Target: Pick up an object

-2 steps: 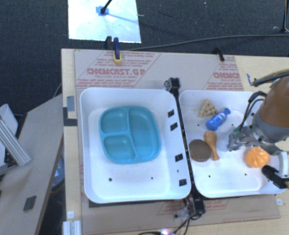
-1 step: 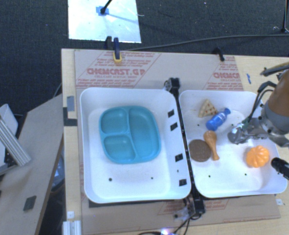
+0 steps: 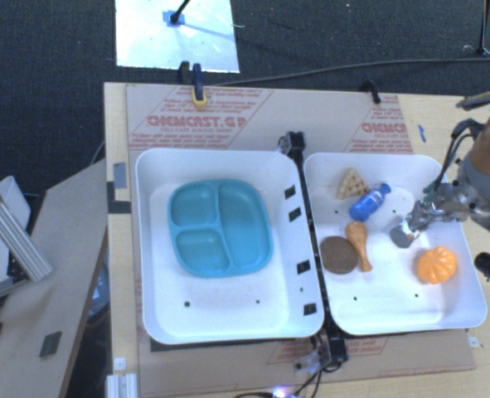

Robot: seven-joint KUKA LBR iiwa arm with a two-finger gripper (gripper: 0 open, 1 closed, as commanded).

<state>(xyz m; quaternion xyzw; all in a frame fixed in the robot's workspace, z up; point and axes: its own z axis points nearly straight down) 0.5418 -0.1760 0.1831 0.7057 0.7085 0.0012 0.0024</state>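
Gripper: the gripper (image 3: 405,232) hangs low in the right bin (image 3: 468,301), near its middle; whether its fingers are apart or closed I cannot tell, and nothing shows between them.
Arm: the arm (image 3: 485,177) comes in from 3 o'clock, over the bin's right rim.
Right bin: five things lie in it. The bottle (image 3: 368,203), blue, lies at 10 o'clock from the gripper, near it. The drumstick (image 3: 359,244), tan, lies at 9 o'clock, tilted, its side against the patty (image 3: 338,254), a brown disc. The pumpkin (image 3: 436,265), orange, sits at 4 o'clock, just beside the gripper but apart. The waffle (image 3: 351,184), a tan wedge, lies at 11 o'clock, beyond the bottle.
Left bin: the left bin (image 3: 166,309) holds a blue tray (image 3: 220,227) with three compartments, lying flat.
Around: both bins rest on a board (image 3: 253,118) printed in red letters; a clamp (image 3: 197,85) grips its edge at 12 o'clock.
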